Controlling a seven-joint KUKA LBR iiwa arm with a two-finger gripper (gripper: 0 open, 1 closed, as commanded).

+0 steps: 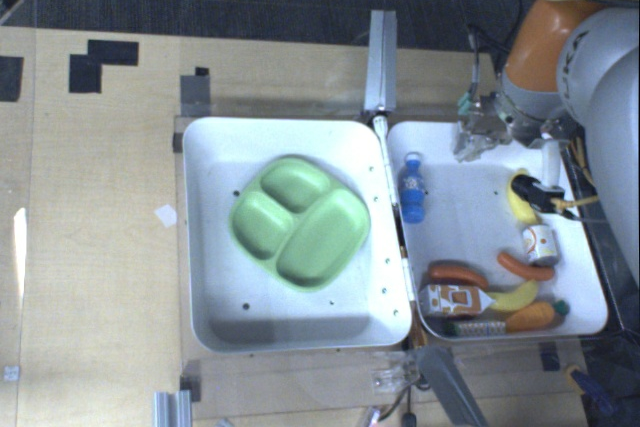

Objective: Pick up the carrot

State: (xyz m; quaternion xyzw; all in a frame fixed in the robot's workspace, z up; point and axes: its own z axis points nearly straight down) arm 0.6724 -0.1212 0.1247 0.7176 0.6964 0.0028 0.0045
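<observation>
From my remote desk, the gripper (478,137) hangs over the right bin's (470,205) far rim holding nothing I can see, well apart from the carrot (532,317), which sits wedged among toy food in the near corner, awkward to reach.

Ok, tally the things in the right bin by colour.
Blue: 1, bottle
Yellow: 2, banana, banana
Red: 2, sausage, sausage
Orange: 1, carrot
White and orange: 2, can, carton
Total: 8
</observation>
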